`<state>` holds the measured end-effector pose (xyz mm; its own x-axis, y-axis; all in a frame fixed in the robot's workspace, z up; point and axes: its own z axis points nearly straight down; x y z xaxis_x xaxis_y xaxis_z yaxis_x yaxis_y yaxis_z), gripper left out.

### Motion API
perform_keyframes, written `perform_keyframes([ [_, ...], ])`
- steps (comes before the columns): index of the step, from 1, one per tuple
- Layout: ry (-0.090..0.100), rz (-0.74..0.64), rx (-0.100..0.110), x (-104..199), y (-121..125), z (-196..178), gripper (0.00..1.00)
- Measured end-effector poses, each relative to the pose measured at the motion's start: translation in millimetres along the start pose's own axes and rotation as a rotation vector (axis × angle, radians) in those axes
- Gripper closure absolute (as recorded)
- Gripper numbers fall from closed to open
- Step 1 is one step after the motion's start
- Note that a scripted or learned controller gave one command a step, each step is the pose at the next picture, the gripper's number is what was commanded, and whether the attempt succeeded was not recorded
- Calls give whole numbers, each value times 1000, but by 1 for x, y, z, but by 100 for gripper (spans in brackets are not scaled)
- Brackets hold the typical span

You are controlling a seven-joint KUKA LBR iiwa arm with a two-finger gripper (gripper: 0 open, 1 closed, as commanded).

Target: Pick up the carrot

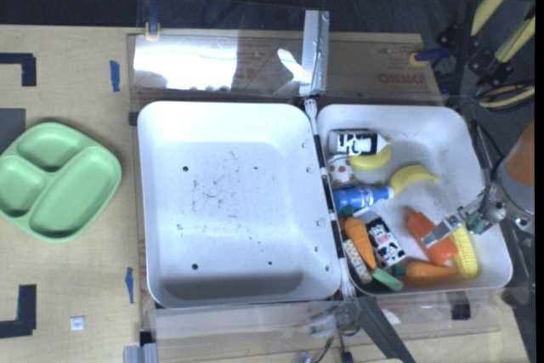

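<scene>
The carrot (430,272), orange with a green stalk end, lies along the front wall of the right bin (450,127). My gripper (457,224) hangs low over the right side of that bin, just behind the carrot. It is above a yellow corn cob (464,254) and an orange-red piece (422,228). The arm (520,174) enters from the right edge. Nothing visibly sits in the gripper.
The right bin also holds two bananas (374,161) (412,177), a blue bottle (357,199), a black-and-white box (354,140), a second orange tapered piece (358,241) and a black-and-white pack (387,244). The left bin (229,119) adjoins it. A green divided plate (55,180) sits far left.
</scene>
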<state>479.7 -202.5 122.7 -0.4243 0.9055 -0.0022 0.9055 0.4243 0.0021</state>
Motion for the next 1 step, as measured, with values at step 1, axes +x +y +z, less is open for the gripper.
perform_keyframes([
  [1, 0, 185, -1, 32, 16, 36, 0],
])
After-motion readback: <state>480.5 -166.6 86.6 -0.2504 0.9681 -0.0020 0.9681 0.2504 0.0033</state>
